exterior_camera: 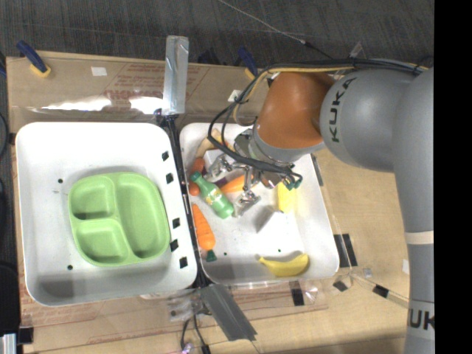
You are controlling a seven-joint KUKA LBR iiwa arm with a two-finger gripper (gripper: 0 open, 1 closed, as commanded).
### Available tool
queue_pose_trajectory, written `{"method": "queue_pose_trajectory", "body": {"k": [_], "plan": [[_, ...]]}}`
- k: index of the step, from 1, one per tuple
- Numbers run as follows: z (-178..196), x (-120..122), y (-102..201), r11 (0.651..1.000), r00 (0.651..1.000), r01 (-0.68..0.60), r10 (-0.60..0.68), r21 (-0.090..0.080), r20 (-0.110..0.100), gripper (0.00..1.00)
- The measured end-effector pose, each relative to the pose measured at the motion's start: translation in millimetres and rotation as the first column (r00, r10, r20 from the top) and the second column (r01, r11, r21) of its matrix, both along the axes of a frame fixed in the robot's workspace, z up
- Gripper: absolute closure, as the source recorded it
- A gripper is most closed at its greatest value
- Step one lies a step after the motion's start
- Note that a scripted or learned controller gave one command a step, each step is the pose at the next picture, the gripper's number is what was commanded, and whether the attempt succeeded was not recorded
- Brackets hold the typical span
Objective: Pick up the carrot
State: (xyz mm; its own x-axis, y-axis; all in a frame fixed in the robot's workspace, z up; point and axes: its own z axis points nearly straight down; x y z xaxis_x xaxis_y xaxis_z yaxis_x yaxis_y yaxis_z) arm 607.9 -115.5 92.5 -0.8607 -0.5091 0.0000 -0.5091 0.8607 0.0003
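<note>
The long orange carrot with a green stem end lies in the right-hand shallow white bin, against that bin's left wall. Its long axis runs nearly parallel to the wall, slightly slanted: the orange tip points toward the far side of the counter, and the green stem end points toward the near side, a little to the right.

The metal claw of the grey arm hangs over the middle of the same bin, apart from the carrot and to its right. Whether the claw is open or closed cannot be told.

A green plastic bottle lies just beside the carrot's upper end. A yellow banana lies near the bin's near wall. A three-compartment green plastic tray sits in the left-hand white bin.
</note>
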Motion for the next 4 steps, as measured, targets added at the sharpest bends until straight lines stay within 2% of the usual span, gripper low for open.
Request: {"method": "queue_pose_trajectory", "body": {"k": [1,2,3,4], "plan": [[-1,-25,-2,0.963,0.963,-0.271,0.271,0.001,-0.001,0.0],[102,-63,40,0.997,0.997,-0.078,0.078,-0.001,0.007,0.0],[2,-1,-23,1.0,1.0,0.0,0.0,0.001,-0.006,0.0],[0,-3,-11,0.998,0.998,-0.07,0.07,0.001,-0.001,0.0]]}}
